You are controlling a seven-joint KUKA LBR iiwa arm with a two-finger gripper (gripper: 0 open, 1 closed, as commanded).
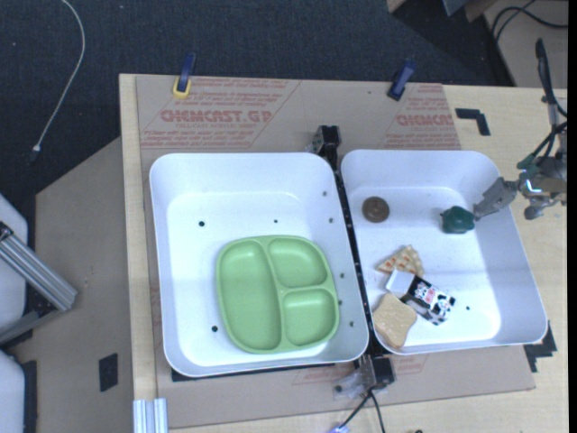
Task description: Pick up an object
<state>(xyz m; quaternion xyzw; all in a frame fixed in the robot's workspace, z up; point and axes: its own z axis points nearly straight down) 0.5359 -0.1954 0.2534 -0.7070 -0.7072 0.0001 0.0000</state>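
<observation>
Dark carpet surrounds the bench (144, 242), which is topped with a printed brown cardboard sheet held by clips at its far edge. We read the scene from the left.

Toward the bench's left side sits the left bin (171, 188), shallow, white and glossy with rounded corners. It carries a pale green divided plate (275, 291), smooth moulded plastic with three compartments and soft corners, lying near the bin's front edge.

Just beside it, the right bin (514, 314) holds the loose pieces. A small brown disc (376, 209) lies near the far left corner. Toward the front are a tan waffle-patterned piece (401, 262), a flat tan slice like toast (393, 320), and a black-and-white printed packet (424, 298), the three close together and partly touching. Near the right wall lies a small dark green rounded object (457, 220), matte-looking and lumpy.

At the bench's right edge we see the hand (498, 197), grey metal, reaching in just beside that green object. We cannot tell whether its fingers are apart or together, nor whether they touch the object.

We judge the step to be the approach to a grasp on the green object, nothing yet lifted. The next move calls for centring over it, closing firmly on its rounded sides, and rising clear of the wall.
</observation>
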